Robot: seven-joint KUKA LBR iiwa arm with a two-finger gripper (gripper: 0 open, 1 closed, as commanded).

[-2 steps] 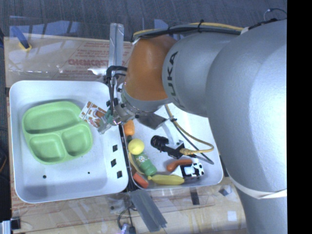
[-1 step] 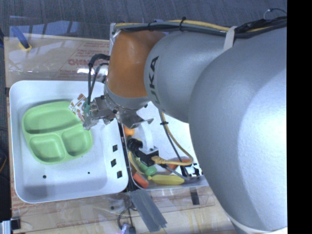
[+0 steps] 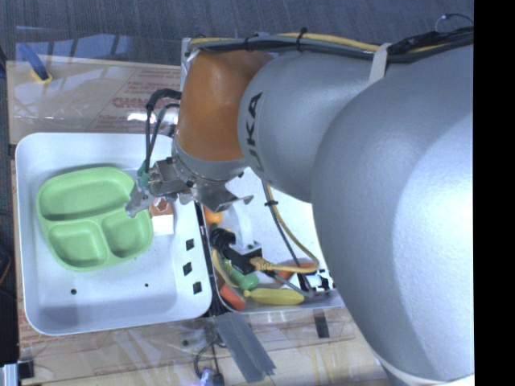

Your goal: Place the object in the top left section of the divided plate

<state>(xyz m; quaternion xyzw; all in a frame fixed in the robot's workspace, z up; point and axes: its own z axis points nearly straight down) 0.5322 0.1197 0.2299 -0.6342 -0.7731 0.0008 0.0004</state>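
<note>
Black letters "KA", the visible end of a brand name, run vertically on the grey robot arm casing beside its orange band. Faint red print on the clear plastic sheet behind the bins is illegible.

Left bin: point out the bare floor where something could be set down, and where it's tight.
In the left bin, bare floor runs below the green divided plate to the near wall, and along the strip above the plate. Tight by the plate's right edge, where the gripper hangs. The right bin is crowded: banana, other toys.
</note>
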